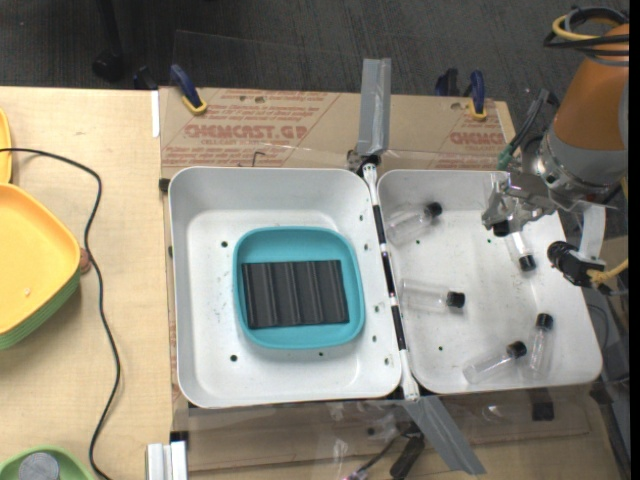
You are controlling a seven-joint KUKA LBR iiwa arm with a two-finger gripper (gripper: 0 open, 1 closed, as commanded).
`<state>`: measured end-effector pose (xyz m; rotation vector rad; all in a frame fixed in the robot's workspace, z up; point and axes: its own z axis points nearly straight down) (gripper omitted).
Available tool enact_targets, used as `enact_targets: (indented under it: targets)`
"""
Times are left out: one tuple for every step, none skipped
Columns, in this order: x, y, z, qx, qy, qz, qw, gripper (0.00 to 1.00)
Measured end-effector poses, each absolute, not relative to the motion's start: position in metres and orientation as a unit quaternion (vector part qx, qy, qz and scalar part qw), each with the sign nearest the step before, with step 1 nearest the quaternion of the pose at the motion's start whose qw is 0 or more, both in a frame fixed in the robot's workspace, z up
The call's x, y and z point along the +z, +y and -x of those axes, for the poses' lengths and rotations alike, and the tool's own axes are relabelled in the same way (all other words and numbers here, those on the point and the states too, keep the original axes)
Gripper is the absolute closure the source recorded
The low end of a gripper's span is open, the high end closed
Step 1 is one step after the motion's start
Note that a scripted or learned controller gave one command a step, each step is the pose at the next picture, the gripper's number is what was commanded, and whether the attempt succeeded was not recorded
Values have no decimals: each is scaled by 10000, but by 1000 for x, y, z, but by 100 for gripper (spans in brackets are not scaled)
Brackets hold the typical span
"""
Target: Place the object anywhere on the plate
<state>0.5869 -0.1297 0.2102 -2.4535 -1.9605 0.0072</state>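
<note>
A teal plate with a dark ridged centre sits in the left bin. Several clear vials with black caps lie in the right bin: one at the upper left, one in the middle, two near the front right. Another vial lies tilted just below my gripper, which hangs over the right bin's upper right part. Whether that vial touches the gripper is unclear.
A grey divider separates the two bins. Cardboard with clamps lies behind them. A yellow dish and a black cable are on the wooden bench at the left.
</note>
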Motion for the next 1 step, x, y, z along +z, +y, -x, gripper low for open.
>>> enact_targets:
  targets:
    - [210, -130, -587, 22, -6241, 7813, 4, 0]
